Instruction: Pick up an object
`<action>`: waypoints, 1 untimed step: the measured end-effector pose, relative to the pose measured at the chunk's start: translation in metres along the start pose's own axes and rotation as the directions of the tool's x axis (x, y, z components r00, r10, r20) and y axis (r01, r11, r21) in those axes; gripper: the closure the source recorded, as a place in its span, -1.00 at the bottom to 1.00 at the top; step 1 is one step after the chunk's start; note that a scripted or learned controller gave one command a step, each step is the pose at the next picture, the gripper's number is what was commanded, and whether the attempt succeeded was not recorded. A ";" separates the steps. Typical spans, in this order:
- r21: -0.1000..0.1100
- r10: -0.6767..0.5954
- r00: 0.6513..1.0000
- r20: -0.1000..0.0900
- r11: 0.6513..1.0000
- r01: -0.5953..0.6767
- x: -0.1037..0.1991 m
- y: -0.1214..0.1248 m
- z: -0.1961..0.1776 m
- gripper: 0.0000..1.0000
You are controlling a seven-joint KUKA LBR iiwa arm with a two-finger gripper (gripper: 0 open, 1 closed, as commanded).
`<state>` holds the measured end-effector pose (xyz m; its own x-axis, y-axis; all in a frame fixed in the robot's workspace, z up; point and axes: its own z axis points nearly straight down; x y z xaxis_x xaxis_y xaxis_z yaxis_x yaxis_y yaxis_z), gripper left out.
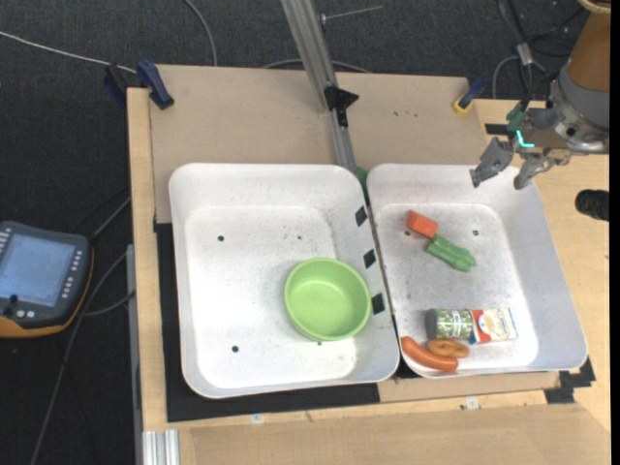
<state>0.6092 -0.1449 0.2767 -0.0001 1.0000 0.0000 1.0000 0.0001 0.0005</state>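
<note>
While a hot dog (429, 355) lies along the near rim of the right bin (552, 289), a small carton (472, 325) rests on its side just behind it, the two nearly touching. Farther back in the same bin, a green pickle-shaped toy (450, 253) sits at a slant, with an orange-red block (420, 224) just beside its far end. In the left bin (194, 260), a lime-green bowl (327, 298) stands upright near the divide between the two trays. Both bins rest on a pale wooden surface (252, 114), with clamps at its far corners and a metal post (310, 46) rising from its back edge. Above the right bin's far corner, the gripper (511, 166) hangs with its fingers (487, 166) apart and nothing between them. Every object in the right bin lies nearer the camera and to the left of the fingers, the orange-red block closest, the hot dog well apart from them. A handheld controller (39, 274) lies on the dark floor at left.
</note>
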 end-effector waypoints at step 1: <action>0.000 0.000 1.000 0.000 1.000 0.000 0.000 0.000 0.000 -1.00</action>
<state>0.6092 -0.1449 0.2766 -0.0001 1.0000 0.0000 1.0000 0.0001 0.0004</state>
